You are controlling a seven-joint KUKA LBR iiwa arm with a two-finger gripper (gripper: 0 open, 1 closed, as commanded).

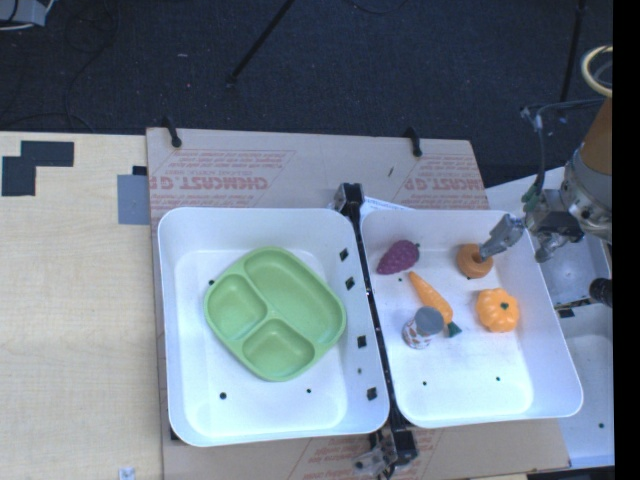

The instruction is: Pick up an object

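Note:
The right bin point(520, 393) holds several small items. A purple grape bunch point(397, 256) lies at the back left, with an orange carrot point(430, 294) in front of it. A small grey-and-white can point(423, 328) rests against the carrot. An orange pumpkin-like fruit point(497, 310) sits to the right, and a round orange piece point(473, 261) lies near the back right. My gripper point(522, 242) hangs over the bin's back right edge. It is open, and its left finger point(498, 238) reaches just above the round orange piece. Nothing sits between the fingers.
The left bin point(190, 388) holds a green divided plate point(275, 312). A black divider point(362, 308) joins the two bins. Both stand on a cardboard sheet point(260, 173) over a wooden bench point(70, 318). The arm's grey body point(590, 193) comes in from the right.

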